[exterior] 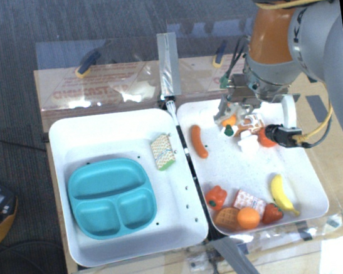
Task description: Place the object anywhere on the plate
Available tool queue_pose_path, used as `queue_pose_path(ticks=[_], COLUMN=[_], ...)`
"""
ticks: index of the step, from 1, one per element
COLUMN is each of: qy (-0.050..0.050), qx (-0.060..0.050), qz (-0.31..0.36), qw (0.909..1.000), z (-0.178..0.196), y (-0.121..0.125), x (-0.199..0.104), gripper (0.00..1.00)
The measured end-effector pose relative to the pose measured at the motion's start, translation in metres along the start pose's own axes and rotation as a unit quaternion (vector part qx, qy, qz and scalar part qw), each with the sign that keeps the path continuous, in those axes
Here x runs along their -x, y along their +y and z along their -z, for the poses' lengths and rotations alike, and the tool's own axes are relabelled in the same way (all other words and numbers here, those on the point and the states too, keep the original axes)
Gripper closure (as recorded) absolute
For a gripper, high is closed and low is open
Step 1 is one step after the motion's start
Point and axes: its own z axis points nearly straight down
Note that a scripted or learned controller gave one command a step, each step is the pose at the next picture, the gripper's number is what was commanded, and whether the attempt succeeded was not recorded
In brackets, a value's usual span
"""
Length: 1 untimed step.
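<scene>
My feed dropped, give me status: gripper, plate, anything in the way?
Gripper low in right bin, among small toys; grasp unclear. Teal plate in left bin, bare. Sponge beside plate.

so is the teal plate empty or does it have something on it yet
Empty: all three compartments of the teal plate show bare.

Grey arm (308, 25) from the right, gripper (236, 112) pointed down.
</scene>
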Motion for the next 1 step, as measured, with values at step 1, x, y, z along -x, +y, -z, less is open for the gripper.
queue_pose_path(ticks=[1], qy=[0.001], qx=[0.000], qz=[0.131], qw=[0.9913], z=[-0.0152], y=[-0.0076], x=[-0.0616], gripper=[1.00])
